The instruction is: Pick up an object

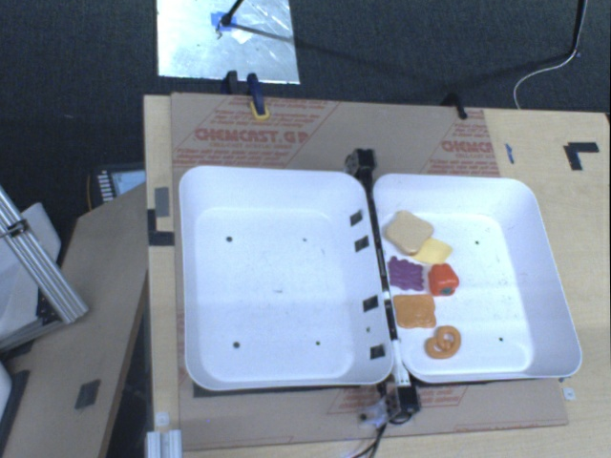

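Several toy food pieces lie in the right bin (535, 284), along its left side. A tan bread slice (408, 230) is farthest back, with a yellow piece (432, 251) touching its lower right. In front of these are a purple grape bunch (405, 274) and a red-orange piece (443, 280). An orange slab (415, 311) and a pretzel (442, 342) lie nearest the front.
The left bin (277, 275) sits against the right one, joined by a dark hinge strip (377, 265). Both rest on a cardboard sheet (315, 132). A shiny metal plate (227, 25) lies at the back; an aluminium frame (33, 256) stands at far left.
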`<act>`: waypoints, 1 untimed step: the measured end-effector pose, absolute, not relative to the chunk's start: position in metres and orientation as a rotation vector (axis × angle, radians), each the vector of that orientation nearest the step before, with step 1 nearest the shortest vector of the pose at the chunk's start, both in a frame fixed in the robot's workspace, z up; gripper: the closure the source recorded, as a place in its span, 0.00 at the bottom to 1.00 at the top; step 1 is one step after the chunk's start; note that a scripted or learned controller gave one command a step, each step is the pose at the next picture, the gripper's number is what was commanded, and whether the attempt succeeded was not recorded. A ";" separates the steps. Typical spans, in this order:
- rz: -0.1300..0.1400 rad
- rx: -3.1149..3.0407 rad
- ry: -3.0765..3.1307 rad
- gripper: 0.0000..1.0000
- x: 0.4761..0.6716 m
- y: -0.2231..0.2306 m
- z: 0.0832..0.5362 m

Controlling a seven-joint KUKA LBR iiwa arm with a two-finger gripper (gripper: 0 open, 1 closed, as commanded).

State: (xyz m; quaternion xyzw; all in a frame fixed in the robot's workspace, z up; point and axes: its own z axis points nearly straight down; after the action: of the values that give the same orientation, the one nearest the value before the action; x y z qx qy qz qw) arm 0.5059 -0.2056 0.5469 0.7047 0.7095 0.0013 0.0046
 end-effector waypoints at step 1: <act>0.004 2.207 2.235 1.00 0.515 -0.124 0.534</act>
State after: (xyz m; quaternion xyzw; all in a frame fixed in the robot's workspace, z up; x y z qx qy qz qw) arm 0.5151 -0.1238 0.5345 0.7027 0.7115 0.0012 0.0003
